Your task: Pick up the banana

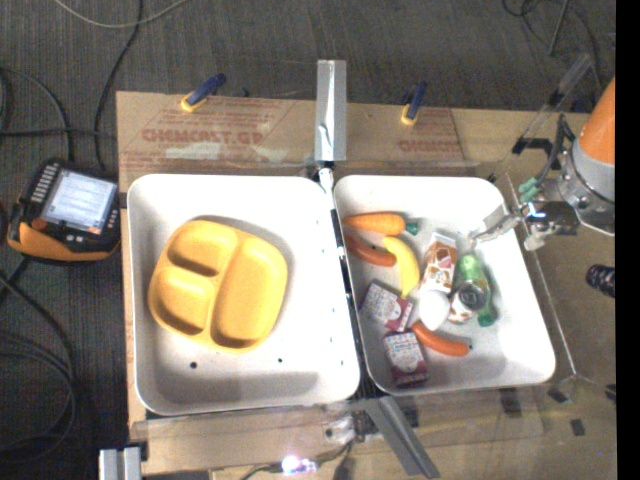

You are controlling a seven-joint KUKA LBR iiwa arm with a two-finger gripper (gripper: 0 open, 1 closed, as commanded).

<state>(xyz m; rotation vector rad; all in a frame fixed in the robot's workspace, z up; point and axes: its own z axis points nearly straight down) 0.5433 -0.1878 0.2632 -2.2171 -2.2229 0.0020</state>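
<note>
The banana (406, 264) is yellow and lies in the right bin (520, 353), left of centre. It sits between an orange carrot (376, 223) and a small carton (439, 264), partly tucked among them. My gripper (520, 223) hovers over the right bin's upper right rim, well to the right of the banana and apart from it. Nothing shows in the gripper.
Crowded around the banana are a reddish sausage (369, 254), a green bottle (474, 288), a white egg (433, 309), two more cartons (386, 303) (403, 355) and another carrot (441, 342). The left bin (150, 368) holds a yellow divided plate (220, 283). A teach pendant (70, 211) lies at far left.
</note>
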